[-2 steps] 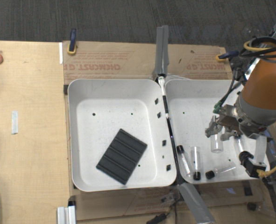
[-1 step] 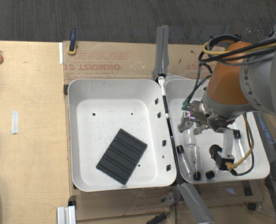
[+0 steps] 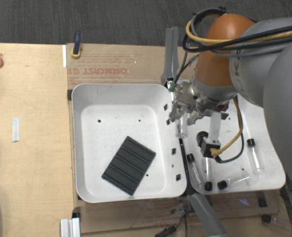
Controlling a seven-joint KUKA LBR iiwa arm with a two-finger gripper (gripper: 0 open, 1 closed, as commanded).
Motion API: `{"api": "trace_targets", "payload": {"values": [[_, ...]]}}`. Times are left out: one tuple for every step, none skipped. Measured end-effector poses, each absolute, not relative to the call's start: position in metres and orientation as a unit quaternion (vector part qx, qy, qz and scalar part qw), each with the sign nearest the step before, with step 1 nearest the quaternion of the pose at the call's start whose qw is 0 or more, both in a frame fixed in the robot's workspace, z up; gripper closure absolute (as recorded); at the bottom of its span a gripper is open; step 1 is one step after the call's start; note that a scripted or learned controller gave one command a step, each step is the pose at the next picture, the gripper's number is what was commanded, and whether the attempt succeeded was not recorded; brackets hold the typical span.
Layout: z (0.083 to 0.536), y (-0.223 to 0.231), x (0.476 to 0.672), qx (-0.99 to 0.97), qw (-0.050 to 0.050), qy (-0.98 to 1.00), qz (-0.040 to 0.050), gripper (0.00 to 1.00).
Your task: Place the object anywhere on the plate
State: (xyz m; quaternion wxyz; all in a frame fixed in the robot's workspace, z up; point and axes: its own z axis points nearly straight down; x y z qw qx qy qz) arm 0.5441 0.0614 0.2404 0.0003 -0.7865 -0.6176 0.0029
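Dark grey carpet runs along the top of the view, and below it a pale wooden worktop (image 3: pixel 27 112) carries two shallow white bins side by side. Behind them lies a sheet of brown cardboard (image 3: pixel 106 65) with faint red printing, and a small blue and yellow clip (image 3: pixel 76 43) sits at its upper left corner.

Inside the left bin (image 3: pixel 86 95) a dark grey ribbed plate (image 3: pixel 129 165) lies flat, turned at an angle, towards the bin's lower middle. A few small black specks dot the white floor around it.

The arm (image 3: pixel 264 68) reaches in from the right, grey with an orange band, wrapped by yellow and black cables. Its hand (image 3: pixel 195 127) hangs over the right bin (image 3: pixel 264 179), close to the wall between the two bins. I cannot tell how far it is open, nor whether it has hold of anything.

On the floor of the right bin lie several clear tubes (image 3: pixel 254 157) with black caps, some near the lower rim and one near the right side. Which of them is the object for the plate I cannot tell; all lie well apart from the plate.
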Motion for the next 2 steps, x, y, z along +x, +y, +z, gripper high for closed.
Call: {"api": "trace_targets", "payload": {"values": [[0.285, 0.138, 0.545, -0.666, 0.000, -0.746, 0.0024, 1.00], [0.416, 0.130, 0.567, -0.535, 0.000, -0.845, 0.0016, 1.00]]}}
